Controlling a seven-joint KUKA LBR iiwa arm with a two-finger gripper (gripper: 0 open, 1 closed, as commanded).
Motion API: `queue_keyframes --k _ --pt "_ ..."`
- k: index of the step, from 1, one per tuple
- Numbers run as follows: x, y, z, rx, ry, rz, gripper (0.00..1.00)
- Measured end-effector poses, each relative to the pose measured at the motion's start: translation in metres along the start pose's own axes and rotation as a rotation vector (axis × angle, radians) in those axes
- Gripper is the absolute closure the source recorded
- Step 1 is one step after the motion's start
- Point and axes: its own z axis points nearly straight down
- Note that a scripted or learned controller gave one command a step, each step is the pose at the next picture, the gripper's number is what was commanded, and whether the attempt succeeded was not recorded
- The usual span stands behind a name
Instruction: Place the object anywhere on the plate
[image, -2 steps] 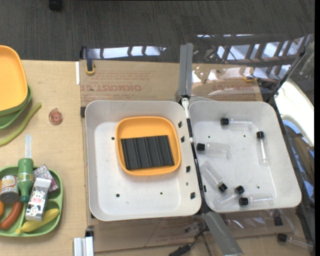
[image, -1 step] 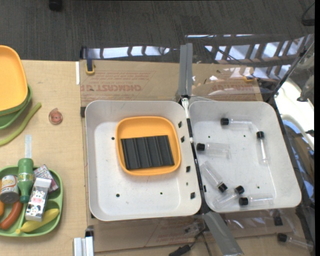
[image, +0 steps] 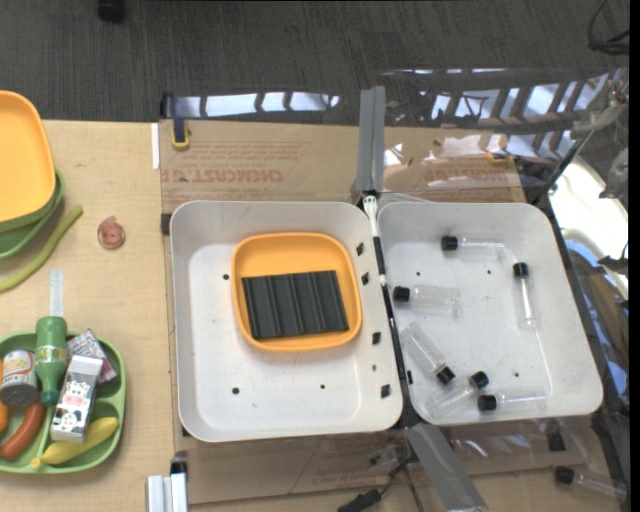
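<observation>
Whether the jaws are open or closed cannot be told. Vials lie loose in the right bin. The plate, in the left one, already carries a black slab. Best to grip a lone vial across its barrel and release it low.

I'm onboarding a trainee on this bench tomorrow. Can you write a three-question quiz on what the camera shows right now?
1. True or false: the orange plate sits in the left bin.
2. What lies on the plate? A) a clear vial B) a dark ridged slab C) a toy banana
3. Fill in: the clear vials with black caps lie in the ____ bin.

Key: 1 true. 2 B, the dark ridged slab. 3 right, the right bin.
</observation>
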Motion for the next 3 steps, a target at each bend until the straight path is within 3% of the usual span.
queue_keyframes --k 1,2,3 --pt "0.019 0.002 0.037 -0.002 0.002 -0.384 0.00" --pt "-0.006 0.000 0.050 -0.002 -0.002 -0.765 0.00" --pt "-0.009 0.000 0.064 -0.004 -0.001 -1.145 0.00"
